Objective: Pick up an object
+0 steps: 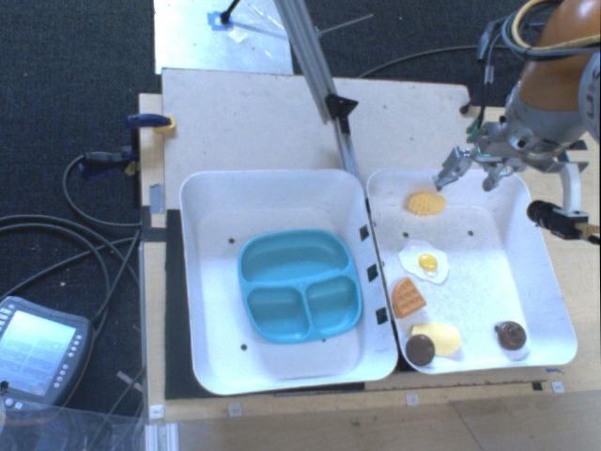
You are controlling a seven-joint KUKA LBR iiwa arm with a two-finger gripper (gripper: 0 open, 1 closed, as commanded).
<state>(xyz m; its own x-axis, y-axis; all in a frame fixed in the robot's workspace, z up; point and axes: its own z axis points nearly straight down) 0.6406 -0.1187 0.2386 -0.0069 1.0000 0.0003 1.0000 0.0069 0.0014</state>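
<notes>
While the arm: reaches in from the right side, its jaws (467, 173) hang over the far end of the right bin (549, 280).
Jaws: the two fingers (449, 173) are spread apart, a good way open. Nothing is between them. They hold nothing.
Closest thing: a flat, round, yellow-orange cookie (425, 203) lies on the bin floor, near the far wall.
Which way it lies: the cookie is just beside the jaws, a little to the left of them and a little nearer to me, and lower down. It is apart from the fingers, not touching.
Its shape: it looks nearly round, a bit wider from left to right, so I think the jaws could close on it from almost any side.
What I think comes next: a short move left and down would put the fingers around the cookie. It is thin, so the fingers may need to go almost to the bin floor.
Other things in the right bin: a toy fried egg (424, 263), an orange wedge (408, 298), a yellow lump (442, 337) and two brown pieces (419, 349) sit farther from the jaws, near the front.
Left bin: a blue tray (254, 266) with three parts lies in the left bin (207, 252), well apart from the jaws.
Counter: both bins sit side by side on the counter (254, 120).
</notes>
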